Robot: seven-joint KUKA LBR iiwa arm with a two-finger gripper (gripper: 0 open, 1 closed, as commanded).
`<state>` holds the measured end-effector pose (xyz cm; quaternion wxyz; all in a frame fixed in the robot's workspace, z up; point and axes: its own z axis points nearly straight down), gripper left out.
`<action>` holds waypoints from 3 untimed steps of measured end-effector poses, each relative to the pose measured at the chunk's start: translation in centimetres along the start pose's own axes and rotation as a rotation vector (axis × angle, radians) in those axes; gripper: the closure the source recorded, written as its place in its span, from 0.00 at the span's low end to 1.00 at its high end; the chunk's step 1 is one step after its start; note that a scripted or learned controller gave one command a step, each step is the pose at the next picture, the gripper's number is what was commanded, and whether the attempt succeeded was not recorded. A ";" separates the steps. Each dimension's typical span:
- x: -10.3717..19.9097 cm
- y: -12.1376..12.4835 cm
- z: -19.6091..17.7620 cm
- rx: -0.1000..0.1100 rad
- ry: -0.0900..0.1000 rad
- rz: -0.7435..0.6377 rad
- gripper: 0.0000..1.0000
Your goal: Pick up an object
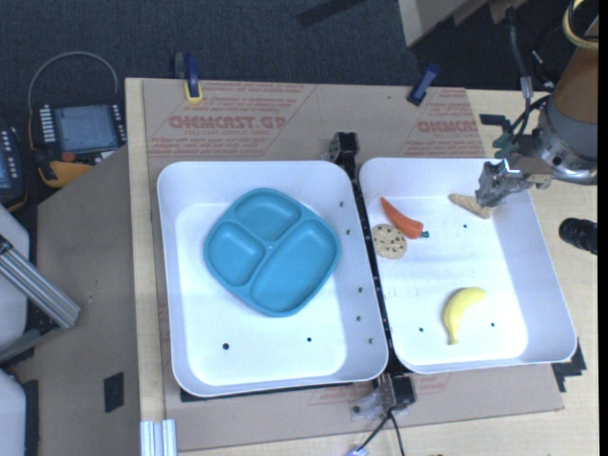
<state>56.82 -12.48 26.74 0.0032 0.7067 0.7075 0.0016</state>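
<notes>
Your pincer (493,190) sits over the far part of the right bin (541,255), directly above one end of a flat tan cracker-shaped piece (466,203). You cannot tell from this angle whether it grips that piece or merely hovers, because the metal tip hides the contact. The arm (570,112) enters from the right and is cut off by the frame edge. Elsewhere in that bin lie an orange carrot (402,217), a round cookie (389,241) just beside it, and a yellow banana (461,311) nearer you. The left bin (190,350) holds a blue divided plate (272,250). Both bins rest on a cardboard-covered table (285,122).
</notes>
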 end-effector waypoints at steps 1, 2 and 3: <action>5.0 0.9 -0.1 0.003 0.002 -0.005 1.00; 10.9 1.1 1.9 0.011 0.005 -0.005 1.00; 16.5 2.9 2.8 0.005 0.003 -0.005 1.00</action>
